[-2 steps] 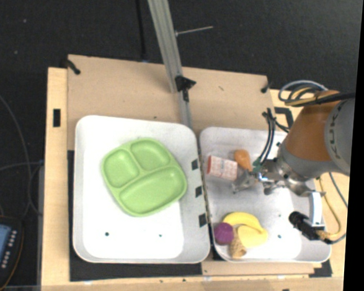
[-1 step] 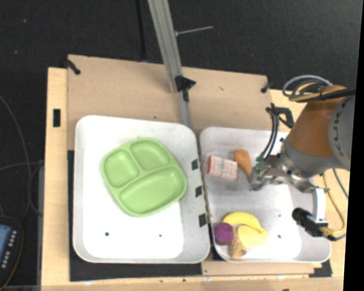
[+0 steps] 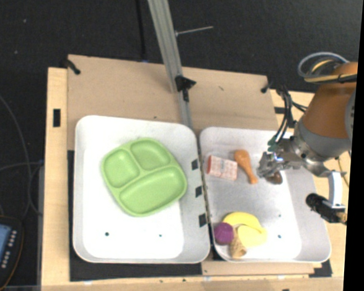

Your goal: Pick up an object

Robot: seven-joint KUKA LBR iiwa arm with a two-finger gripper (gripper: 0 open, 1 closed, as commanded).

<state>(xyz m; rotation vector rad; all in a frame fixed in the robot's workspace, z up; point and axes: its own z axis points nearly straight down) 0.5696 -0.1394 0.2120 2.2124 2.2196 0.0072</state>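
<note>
The gripper (image 3: 272,168) hangs low in the right bin (image 3: 299,243), just beside the orange toy (image 3: 246,165). Can't tell if the fingers are open. It could bump the toy away & grab nothing.

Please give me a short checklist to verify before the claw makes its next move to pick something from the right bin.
1. Claw is over the right bin: ok.
2. Claw is near a target, the orange drumstick-shaped toy just beside it: ok.
3. Pink block lies apart from the drumstick toy: ok.
4. Yellow toy and purple ball are separate for a clean grasp: not ok, they touch.
5. Claw opening: cannot tell.
6. Green divided plate sits in the left bin, out of the way: ok.
</note>
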